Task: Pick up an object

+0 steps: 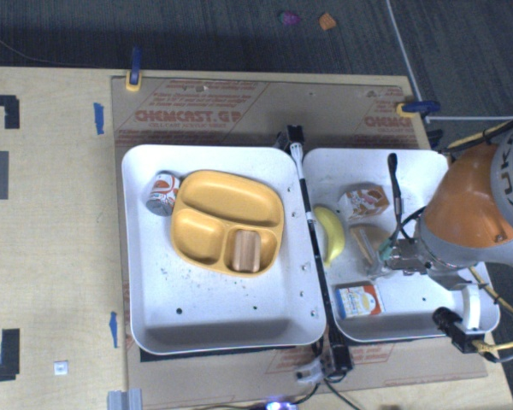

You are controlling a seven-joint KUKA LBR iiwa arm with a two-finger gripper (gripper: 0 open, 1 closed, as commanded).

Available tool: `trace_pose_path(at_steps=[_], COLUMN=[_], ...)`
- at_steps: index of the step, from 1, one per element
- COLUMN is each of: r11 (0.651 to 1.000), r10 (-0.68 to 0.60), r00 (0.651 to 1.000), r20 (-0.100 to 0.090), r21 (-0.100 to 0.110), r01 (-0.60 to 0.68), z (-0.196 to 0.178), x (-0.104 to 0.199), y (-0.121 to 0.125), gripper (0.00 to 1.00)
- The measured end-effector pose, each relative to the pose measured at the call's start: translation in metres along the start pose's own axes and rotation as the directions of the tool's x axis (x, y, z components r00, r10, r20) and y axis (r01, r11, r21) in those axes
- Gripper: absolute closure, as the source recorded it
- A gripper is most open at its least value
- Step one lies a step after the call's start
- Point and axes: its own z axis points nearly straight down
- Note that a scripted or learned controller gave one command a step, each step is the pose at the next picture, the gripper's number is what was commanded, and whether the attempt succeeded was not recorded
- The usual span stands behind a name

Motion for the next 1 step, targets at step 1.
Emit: trace_pose_path(at_steps=[1], r11=[1.000], r10=[-0.009], r00=[1.000], r20=[-0.021], r21=[0.026], r01=[0.009], z=[-0.0856], x=[0.1187], y=[0.0351], gripper=[1.00])
